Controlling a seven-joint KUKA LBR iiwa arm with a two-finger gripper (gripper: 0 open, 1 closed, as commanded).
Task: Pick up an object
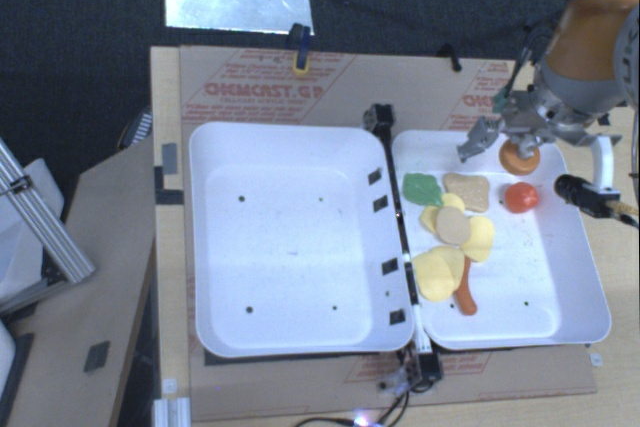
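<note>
Gripper (497, 137) at upper right of frame, above right bin (580, 310). Finger state indiscernible. Orange round object (519, 156) just beside.

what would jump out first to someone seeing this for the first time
The cluster of bright toy food heaped near the inner wall of the right bin, next to the bare white left bin. Then the grey and orange arm at upper right, its gripper above an orange round piece, with a red tomato-like piece nearby.
</note>
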